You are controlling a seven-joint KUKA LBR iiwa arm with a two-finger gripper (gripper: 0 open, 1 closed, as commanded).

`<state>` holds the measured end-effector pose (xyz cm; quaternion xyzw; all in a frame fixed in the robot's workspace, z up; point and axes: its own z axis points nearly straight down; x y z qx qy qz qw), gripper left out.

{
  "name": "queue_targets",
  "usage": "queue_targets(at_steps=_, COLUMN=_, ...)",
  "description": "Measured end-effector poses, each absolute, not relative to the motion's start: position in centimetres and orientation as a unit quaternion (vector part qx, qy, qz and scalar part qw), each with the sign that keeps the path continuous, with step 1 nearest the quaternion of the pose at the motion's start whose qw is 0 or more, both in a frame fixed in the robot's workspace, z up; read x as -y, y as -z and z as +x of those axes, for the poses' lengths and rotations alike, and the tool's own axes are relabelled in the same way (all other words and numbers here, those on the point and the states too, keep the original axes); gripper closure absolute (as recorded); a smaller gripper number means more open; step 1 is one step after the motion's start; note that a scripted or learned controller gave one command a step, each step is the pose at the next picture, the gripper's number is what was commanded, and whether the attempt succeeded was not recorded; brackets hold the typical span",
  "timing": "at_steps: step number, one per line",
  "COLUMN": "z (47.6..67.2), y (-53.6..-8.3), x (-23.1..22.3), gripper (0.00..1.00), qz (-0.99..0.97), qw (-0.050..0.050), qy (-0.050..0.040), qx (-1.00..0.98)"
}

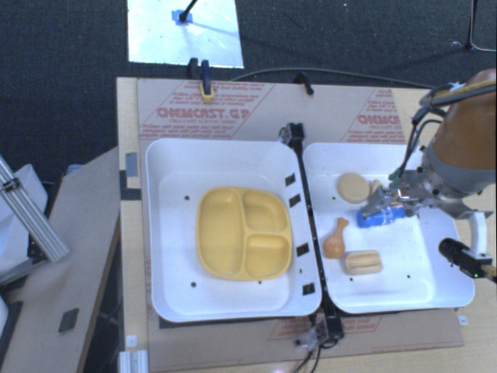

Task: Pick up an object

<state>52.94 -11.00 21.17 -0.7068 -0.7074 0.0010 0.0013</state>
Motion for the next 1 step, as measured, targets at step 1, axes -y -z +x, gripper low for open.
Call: queue_targets(at_steps=1, z=52.24, y=-16.69, x=10.80, gripper=0.00, qz=-0.707, qw=0.001, qy=-0.0005, qx=0.707)
